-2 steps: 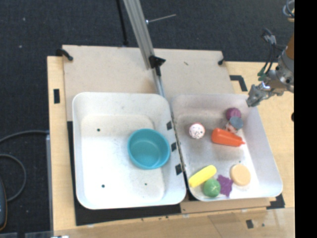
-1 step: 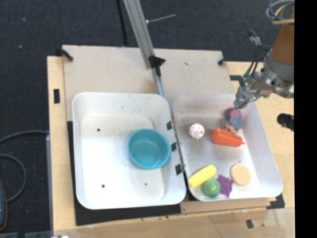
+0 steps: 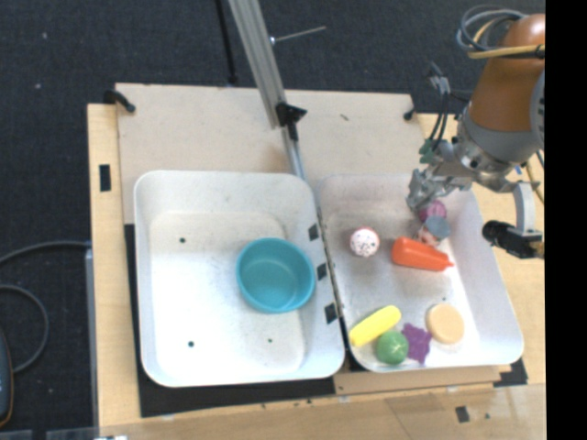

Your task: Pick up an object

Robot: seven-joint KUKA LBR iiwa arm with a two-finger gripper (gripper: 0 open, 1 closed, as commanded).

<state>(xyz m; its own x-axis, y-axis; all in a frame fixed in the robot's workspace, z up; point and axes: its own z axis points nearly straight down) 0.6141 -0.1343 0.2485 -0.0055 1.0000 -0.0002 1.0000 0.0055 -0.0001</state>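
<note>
We are looking down on a tan bench (image 3: 211,122) standing on dark carpet (image 3: 110,26). A grey metal pole (image 3: 261,58) is slanting up from the bench's middle. Black cable (image 3: 27,287) is curling across the floor at the left.

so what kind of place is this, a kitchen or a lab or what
Most likely a robot lab's grasping test bench, not a kitchen. A grey and orange arm's gripper hangs over two white bins: the right bin holds toy food like an orange carrot, the left bin a blue bowl.
</note>
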